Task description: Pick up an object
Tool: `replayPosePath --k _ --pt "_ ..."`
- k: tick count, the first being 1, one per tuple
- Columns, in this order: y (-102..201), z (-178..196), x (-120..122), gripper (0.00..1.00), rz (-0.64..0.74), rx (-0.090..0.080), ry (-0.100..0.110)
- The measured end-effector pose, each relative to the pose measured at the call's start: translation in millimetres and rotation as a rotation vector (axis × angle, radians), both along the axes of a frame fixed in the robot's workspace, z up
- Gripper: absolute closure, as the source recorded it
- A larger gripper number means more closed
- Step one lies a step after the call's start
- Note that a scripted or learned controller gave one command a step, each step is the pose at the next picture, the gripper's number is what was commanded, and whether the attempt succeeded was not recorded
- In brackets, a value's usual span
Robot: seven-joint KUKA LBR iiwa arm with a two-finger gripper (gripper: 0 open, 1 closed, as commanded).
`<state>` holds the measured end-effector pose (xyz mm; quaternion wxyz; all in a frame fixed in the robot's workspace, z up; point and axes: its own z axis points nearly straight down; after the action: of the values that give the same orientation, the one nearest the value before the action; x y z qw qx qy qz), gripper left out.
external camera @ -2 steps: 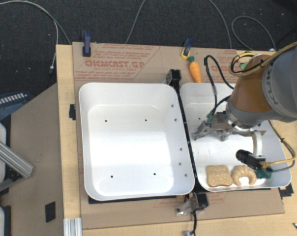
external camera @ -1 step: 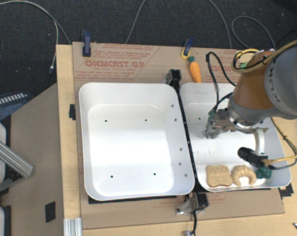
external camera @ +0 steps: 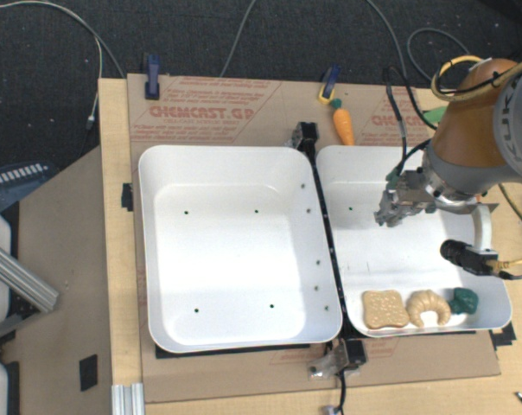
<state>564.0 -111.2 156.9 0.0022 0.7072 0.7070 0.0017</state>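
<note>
In the right bin, along its near edge, lie a tan slice of toast, a pale croissant and a small dark green piece. An orange carrot rests on the cardboard behind the bins. My gripper hangs over the back part of the right bin, well away from the three items at the front. Nothing shows between its fingers.
The left bin sits beside the right one, split by a dark divider. Blue clamps hold the cardboard at the back. A black fitting juts over the right bin's right side. Cables trail behind.
</note>
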Motion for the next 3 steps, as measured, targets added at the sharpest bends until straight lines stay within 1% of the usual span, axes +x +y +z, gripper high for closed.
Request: replayPosePath --k 1,2,3 --pt "-6.5 44.5 1.5 1.0 0.0 0.0 0.001" --pt "-6.5 97.4 2.5 1.0 0.001 0.0 0.0" --pt "39.9 101.2 -6.5 1.0 0.004 0.002 0.004"
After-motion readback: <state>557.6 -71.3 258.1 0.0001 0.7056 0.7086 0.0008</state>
